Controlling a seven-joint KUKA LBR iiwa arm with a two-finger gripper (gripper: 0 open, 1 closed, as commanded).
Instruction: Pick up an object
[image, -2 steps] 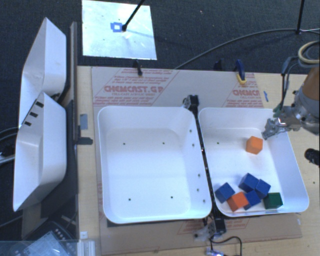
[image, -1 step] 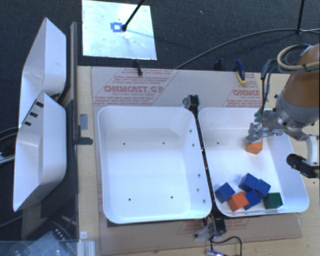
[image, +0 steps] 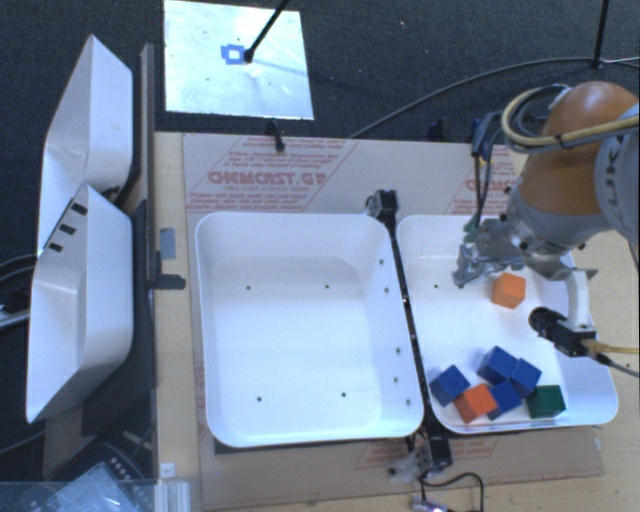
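The gripper (image: 478, 262) is hovering in the upper part of the right bin (image: 436, 238), jaw state impossible to tell, while the nearest orange cube (image: 508, 290) is lying just right and slightly below it.

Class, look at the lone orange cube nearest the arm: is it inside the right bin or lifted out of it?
Inside. The orange cube rests on the floor of the right bin, beside the gripper, not between its fingers.

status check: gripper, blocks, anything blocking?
Gripper over the right bin, nothing visibly held. Lone orange block just beside it, not gripped. Blue, orange and green blocks clustered at the bin's near edge. Nothing blocking.
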